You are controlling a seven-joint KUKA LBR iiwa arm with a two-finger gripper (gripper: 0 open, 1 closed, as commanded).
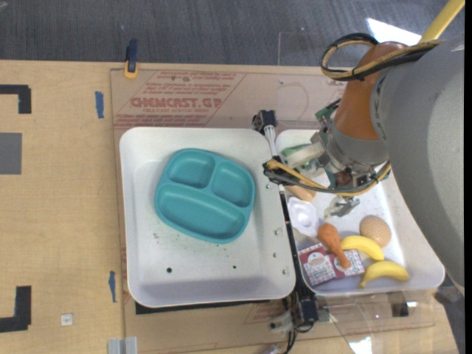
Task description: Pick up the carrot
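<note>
A teal plastic plate with three compartments (pixel 206 195) lies in the left shallow white bin (pixel 140 220). In the right white bin (pixel 422 265), two yellow bananas (pixel 372 258) sit beside a tan egg (pixel 375 230) and a red packet (pixel 321 263).

We see a teal plate (pixel 206 195) in the white left bin (pixel 140 220) — and at the right bin's (pixel 424 268) near edge, an orange carrot (pixel 333 243), two yellow bananas (pixel 376 259) and a red-and-white packet (pixel 321 264).
</note>
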